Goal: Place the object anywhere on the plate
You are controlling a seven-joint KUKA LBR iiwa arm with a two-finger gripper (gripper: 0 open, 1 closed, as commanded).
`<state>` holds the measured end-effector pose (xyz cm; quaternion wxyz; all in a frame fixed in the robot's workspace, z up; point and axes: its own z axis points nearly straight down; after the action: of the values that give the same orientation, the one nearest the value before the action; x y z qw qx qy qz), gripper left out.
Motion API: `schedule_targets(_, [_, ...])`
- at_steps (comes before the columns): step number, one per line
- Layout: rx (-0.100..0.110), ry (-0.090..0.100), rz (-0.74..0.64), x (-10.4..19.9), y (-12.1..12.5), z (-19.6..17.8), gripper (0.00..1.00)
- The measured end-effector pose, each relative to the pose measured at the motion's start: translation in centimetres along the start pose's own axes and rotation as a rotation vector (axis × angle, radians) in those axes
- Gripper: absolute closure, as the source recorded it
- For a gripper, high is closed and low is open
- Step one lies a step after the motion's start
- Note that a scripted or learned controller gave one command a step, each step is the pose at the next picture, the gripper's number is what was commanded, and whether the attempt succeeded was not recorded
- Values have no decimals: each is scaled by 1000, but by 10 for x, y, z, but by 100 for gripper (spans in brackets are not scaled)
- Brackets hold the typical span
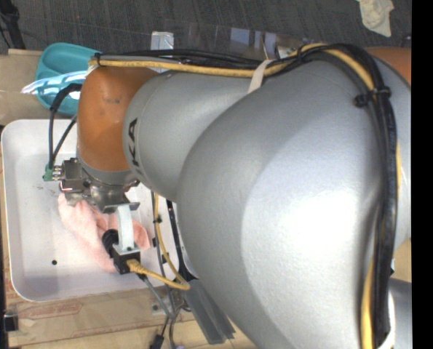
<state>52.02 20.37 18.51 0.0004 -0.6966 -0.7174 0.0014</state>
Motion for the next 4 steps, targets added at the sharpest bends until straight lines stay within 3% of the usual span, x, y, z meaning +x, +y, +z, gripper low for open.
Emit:
schedule_targets(1, [-2, 0, -203, -115, 31, -51, 100])
schedule_targets(2, [2, 0, -202, -130, 84, -26, 100])
schedule_targets(3, [2, 0, -231, -65, 70, 47, 100])
schedule_targets(4, [1, 1, -254, -43, 47, 28, 100])
